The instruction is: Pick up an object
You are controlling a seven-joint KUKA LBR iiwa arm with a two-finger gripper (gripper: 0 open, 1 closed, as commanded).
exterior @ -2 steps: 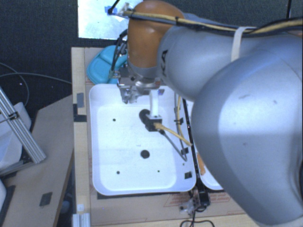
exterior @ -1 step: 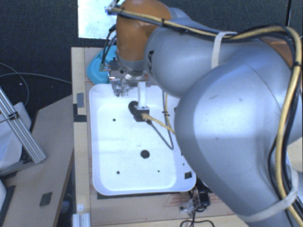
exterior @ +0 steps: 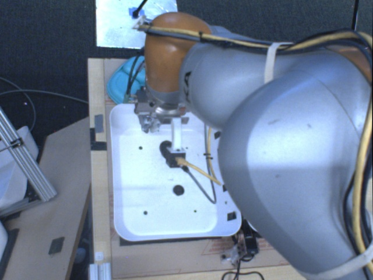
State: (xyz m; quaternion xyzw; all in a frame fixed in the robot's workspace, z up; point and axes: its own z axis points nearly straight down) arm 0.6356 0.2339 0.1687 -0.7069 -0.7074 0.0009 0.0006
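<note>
The only real candidate to grab here is a teal-blue thing (exterior: 121, 81), kind of soft and rounded looking. It sits at the far left end of the bench (exterior: 99, 214), just past the far rim of the white bin (exterior: 125, 174). The arm covers its right side, so I can't say what it actually is or whether it's lying in a second bin. A dark cable (exterior: 136, 69) crosses in front of it.

The gripper (exterior: 152, 121) hangs over the white bin's far-left corner, near the teal-blue thing but apart from it. Whether it's clenched or released, I honestly can't tell, since the metal bits blur together at this angle. Right above it is the orange band (exterior: 166, 45), and the big grey arm (exterior: 280, 144) swallows the right half of the view.

The bin floor shows a few tiny dark dots and one larger dark round spot (exterior: 178, 190) near the middle. Hole or small object, can't tell.

Further out, there's a small grey tag (exterior: 98, 121) on the bench's left edge. A shiny silver sheet (exterior: 116, 16) lies beyond the far end with a bit of blue (exterior: 134, 11) on it. Aluminium rails (exterior: 23, 156) lean at the left.
</note>
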